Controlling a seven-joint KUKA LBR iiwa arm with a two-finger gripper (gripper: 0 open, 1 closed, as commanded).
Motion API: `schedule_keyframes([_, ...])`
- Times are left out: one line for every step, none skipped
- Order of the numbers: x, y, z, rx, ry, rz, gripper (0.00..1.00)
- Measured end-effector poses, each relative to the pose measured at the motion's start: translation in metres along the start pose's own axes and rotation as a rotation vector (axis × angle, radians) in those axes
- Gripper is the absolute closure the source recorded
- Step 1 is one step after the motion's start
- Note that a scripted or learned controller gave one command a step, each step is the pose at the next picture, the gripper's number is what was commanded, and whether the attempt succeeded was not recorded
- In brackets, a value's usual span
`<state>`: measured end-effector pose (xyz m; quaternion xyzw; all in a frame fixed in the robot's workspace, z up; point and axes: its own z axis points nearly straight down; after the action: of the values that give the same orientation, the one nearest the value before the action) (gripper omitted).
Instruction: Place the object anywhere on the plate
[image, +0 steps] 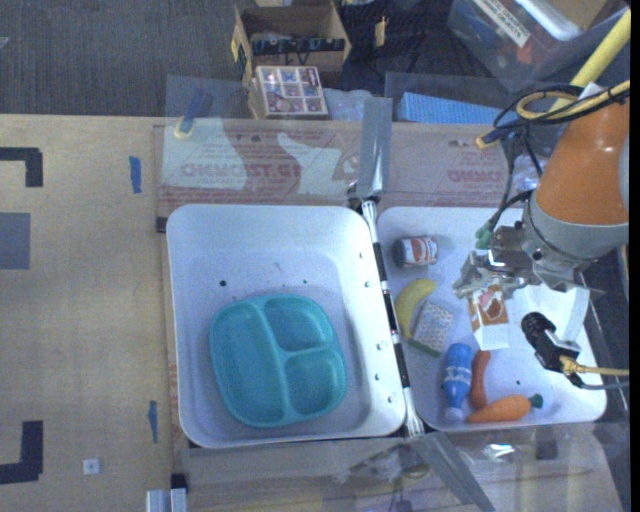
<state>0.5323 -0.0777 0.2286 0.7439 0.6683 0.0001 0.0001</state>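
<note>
A teal divided plate (278, 358) lies in the left bin (200, 240), toward its front. My gripper (493, 277) hangs over the middle of the right bin (590, 395), just above a small orange-and-white carton (489, 309). Left of the carton lie a yellow banana (415, 298) and a speckled square sponge (432, 324). A small can (417, 250) lies on its side at the back of that bin. At its front are a blue bottle (457, 375), a brown sausage (480, 376) and an orange carrot (500, 408).
The arm's grey and orange body (585, 190) overhangs the right bin's back right corner. A black cable fitting (545, 340) hangs at that bin's right side. Cardboard sheets (260, 165) and boxes (288, 60) lie behind the bins, and a wooden bench top (80, 330) stretches to the left.
</note>
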Motion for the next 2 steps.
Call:
schedule_keyframes([0.076, -0.012, 0.032, 0.003, 0.0, -0.017, 1.0])
schedule_keyframes([0.141, -0.046, 0.045, 0.006, 0.0, 0.05, 1.0])
